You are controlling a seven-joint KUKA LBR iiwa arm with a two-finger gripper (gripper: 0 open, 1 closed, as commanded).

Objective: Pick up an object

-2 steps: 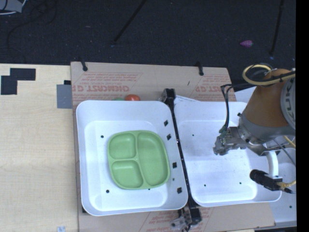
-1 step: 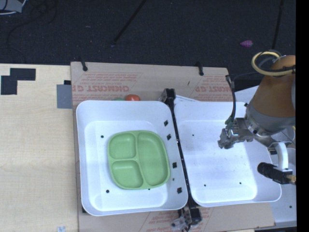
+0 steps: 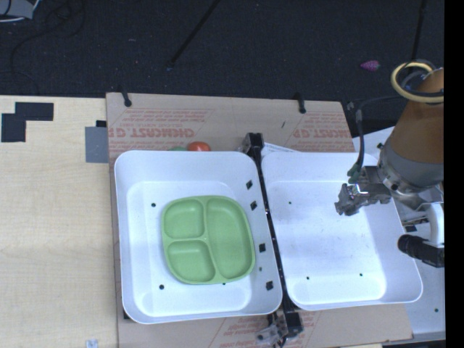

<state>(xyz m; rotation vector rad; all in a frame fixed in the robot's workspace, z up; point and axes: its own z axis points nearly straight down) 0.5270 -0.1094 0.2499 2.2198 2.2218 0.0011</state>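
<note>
Lying alone in the left bin (image 3: 138, 194) — a green plate (image 3: 208, 239).

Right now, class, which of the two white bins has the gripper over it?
The right-hand bin: the gripper hangs over its right part. The left bin holds the green divided plate.

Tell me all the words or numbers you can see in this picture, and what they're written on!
Red letters on the cardboard sheet behind the bins, printed upside down and mirrored from this view: they look like "CHEMCAST GP", but are too blurred to be sure.
A second red print to the right on the same cardboard: only "GP" can be made out.
Red print on the cardboard's front edge: too small to read.
The green plate and the white bins carry no words.
</note>
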